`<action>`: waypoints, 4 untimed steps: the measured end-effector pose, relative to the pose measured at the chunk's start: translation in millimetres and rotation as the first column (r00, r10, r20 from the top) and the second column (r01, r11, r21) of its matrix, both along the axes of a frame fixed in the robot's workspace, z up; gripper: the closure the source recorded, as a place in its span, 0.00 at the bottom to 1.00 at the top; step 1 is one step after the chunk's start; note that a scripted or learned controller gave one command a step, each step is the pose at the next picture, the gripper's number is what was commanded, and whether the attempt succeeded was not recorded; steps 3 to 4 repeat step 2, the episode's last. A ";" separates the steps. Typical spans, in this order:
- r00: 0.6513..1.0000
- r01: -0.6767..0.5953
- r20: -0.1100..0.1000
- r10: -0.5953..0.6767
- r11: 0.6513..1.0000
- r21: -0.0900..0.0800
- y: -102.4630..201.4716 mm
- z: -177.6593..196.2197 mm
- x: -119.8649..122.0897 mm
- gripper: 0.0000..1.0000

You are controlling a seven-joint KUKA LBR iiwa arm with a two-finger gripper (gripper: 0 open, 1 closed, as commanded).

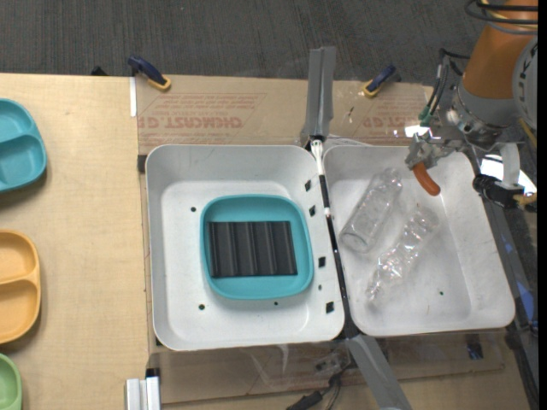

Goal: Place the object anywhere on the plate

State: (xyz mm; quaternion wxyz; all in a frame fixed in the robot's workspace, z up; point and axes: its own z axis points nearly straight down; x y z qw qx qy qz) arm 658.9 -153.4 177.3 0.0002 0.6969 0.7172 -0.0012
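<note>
The gripper (425,162) hangs over the far edge of the right bin (479,306), its fingers closed on a small orange object (426,180) that points down from them. Two clear plastic bottles (389,233) lie below it. The teal plate (256,248) sits in the left bin (171,314)

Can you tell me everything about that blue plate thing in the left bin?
The plate is a teal rounded square with a raised rim, likely plastic. Its middle looks dark grey with ridges running front to back. It lies flat in the middle of the left bin, upright, touching only the bin's floor. The gripper is over the other bin.
</note>
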 end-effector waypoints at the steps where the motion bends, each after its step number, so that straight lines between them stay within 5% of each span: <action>1: 1.000 0.000 0.000 0.000 1.000 0.000 0.0 0.1 0.0 0.00; 2: 0.972 0.236 -0.002 -0.236 0.972 0.002 36.0 -12.6 -24.0 0.00; 4: 0.972 0.236 -0.002 -0.236 0.972 0.002 36.0 -12.6 -24.0 0.00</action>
